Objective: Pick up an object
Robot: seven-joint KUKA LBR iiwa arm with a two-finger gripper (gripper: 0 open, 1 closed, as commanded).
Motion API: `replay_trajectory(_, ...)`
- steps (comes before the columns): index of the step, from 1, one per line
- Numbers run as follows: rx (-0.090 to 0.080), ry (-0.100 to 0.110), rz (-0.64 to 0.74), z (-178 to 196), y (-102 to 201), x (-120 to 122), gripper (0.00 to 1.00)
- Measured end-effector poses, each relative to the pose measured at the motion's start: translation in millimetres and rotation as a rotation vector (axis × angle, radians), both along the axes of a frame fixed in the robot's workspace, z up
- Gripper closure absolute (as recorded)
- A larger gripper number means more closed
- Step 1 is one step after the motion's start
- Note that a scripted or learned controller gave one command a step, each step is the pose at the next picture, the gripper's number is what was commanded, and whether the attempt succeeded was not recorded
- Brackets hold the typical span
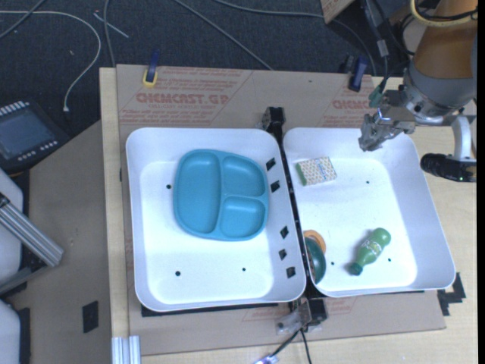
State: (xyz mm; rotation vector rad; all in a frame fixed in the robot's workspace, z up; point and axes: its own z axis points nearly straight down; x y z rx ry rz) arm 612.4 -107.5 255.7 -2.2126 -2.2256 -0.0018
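My gripper (373, 137) hangs over the far edge of the right bin (402, 203), above its back wall, with nothing seen between its fingers. A small patterned green-and-white packet (316, 171) lies in the right bin's far left part, to the left of and nearer than the gripper. A green bottle-shaped toy (369, 250) lies in the near part of that bin. An orange and dark green object (314, 252) rests against the near left wall.
A blue divided plate (220, 194) lies in the left bin (159, 264). Black clips (273, 117) join the bins along the middle divider. Cables run over the dark floor behind the bench. A black part (447, 165) sticks in at the right.
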Motion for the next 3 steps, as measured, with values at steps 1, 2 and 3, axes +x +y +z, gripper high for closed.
replay_trajectory(1, 0.000, 0.001, 0.001, -2, 60, -7, 1.00)
replay_trajectory(2, 0.000, 0.001, 0.001, -6, 124, -8, 1.00)
replay_trajectory(3, -0.001, -0.003, 0.001, -14, 185, 2, 1.00)
